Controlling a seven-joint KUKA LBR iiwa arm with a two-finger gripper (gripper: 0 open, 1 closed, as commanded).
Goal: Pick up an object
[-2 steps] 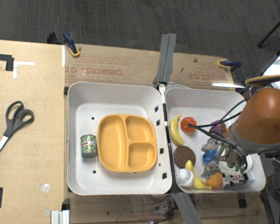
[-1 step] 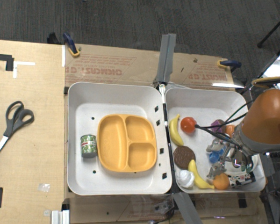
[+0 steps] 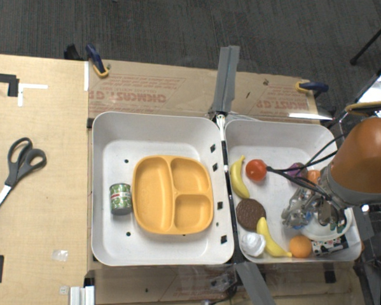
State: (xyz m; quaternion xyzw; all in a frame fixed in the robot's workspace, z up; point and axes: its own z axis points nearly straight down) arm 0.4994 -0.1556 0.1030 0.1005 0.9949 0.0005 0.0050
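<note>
My gripper (image 3: 299, 210) is low in the right bin (image 3: 277, 133), near its right side, under the arm's orange band (image 3: 367, 155). Around it lie a red tomato (image 3: 256, 170), a banana (image 3: 238, 178) along the bin's left wall, a round brown cookie (image 3: 250, 212), a second banana (image 3: 270, 239), an orange (image 3: 300, 246) and a white cup-like object (image 3: 252, 244). A purple item (image 3: 296, 168) and a small orange piece (image 3: 313, 176) sit just behind the gripper. A white round object (image 3: 330, 227) lies partly under the wrist.
The left bin (image 3: 106, 176) holds a yellow divided plate (image 3: 173, 194) and a small green can (image 3: 120, 198) beside it. A grey divider post (image 3: 225, 80) rises between the bins. Scissors (image 3: 18, 165) lie on the wooden bench at left.
</note>
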